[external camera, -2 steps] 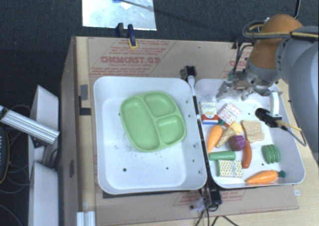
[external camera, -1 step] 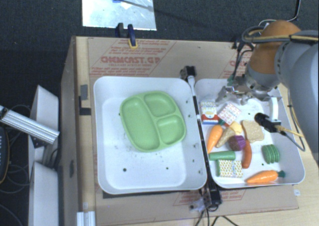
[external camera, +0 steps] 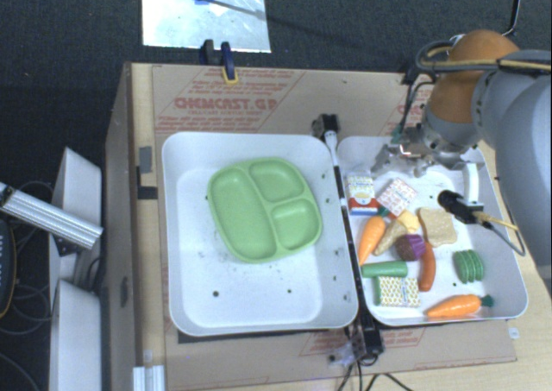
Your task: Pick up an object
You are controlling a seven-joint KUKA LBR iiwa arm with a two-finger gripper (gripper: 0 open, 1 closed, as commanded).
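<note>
My gripper (external camera: 404,156) hangs over the far end of the right bin (external camera: 504,281), just beyond the toy food. Nothing is visibly held in it. Closest to it lie a small red and white box (external camera: 360,191) and a checkered packet (external camera: 397,195). Further toward the front are an orange carrot (external camera: 369,238), a yellow cheese wedge (external camera: 405,223), a bread slice (external camera: 437,227), a purple eggplant (external camera: 411,247), a green cucumber (external camera: 384,269) and a second carrot (external camera: 454,305).
The left bin (external camera: 194,294) holds a green divided plate (external camera: 263,208). A green striped piece (external camera: 468,265), an orange stick (external camera: 427,267) and another checkered packet (external camera: 397,291) lie near the right bin's front. The arm (external camera: 517,104) crosses in from the right.
</note>
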